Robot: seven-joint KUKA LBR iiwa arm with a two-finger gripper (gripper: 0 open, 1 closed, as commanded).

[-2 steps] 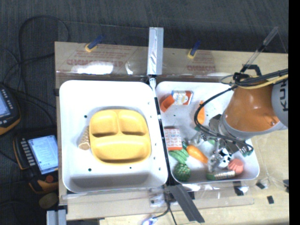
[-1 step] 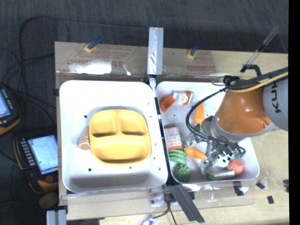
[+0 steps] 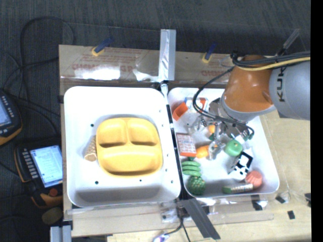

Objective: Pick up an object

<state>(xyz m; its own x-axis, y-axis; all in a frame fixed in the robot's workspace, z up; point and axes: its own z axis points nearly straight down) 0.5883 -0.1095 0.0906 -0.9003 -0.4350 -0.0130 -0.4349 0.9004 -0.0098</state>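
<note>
The right bin (image 3: 270, 180) holds a jumble of small toys: a green round piece (image 3: 233, 147), an orange piece (image 3: 202, 152), a green ridged vegetable (image 3: 191, 167), a dark green one (image 3: 197, 185), a black-and-white block (image 3: 243, 164), a pink-red piece (image 3: 255, 178) and a patterned card (image 3: 185, 145). My gripper (image 3: 218, 137) reaches down into the middle of this bin, just left of the green round piece and right of the orange piece. The orange wrist band (image 3: 250, 89) covers the bin's upper part.
The left bin (image 3: 75, 135) holds a yellow sectioned tray (image 3: 128, 145) with a tan cone-like piece (image 3: 91, 147) at its left side. A metal divider (image 3: 167, 49) stands behind the bins. A tablet and cables lie off the bench at left.
</note>
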